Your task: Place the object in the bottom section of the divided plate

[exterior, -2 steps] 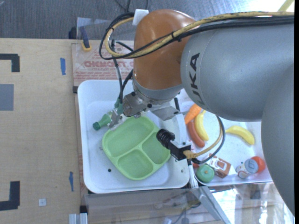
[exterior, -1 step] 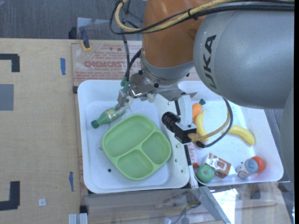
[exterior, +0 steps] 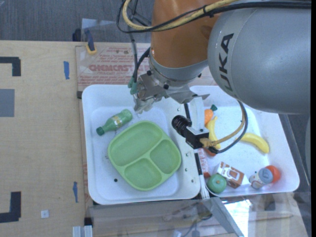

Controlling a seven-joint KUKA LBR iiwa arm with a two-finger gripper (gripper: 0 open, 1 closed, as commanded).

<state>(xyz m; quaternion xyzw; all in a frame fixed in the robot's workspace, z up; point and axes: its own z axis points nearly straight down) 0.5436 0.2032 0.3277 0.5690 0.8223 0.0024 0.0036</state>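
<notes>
Green divided plate (exterior: 144,155) sits in my left bin (exterior: 94,132), a green bottle (exterior: 114,122) beside its upper-left rim. My gripper (exterior: 141,104) hovers just above the plate; I cannot tell its state.

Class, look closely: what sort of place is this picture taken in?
Probably a robotics lab bench: a grey and orange arm reaches over two white bins holding toy groceries, such as a banana and a green divided plate.
</notes>
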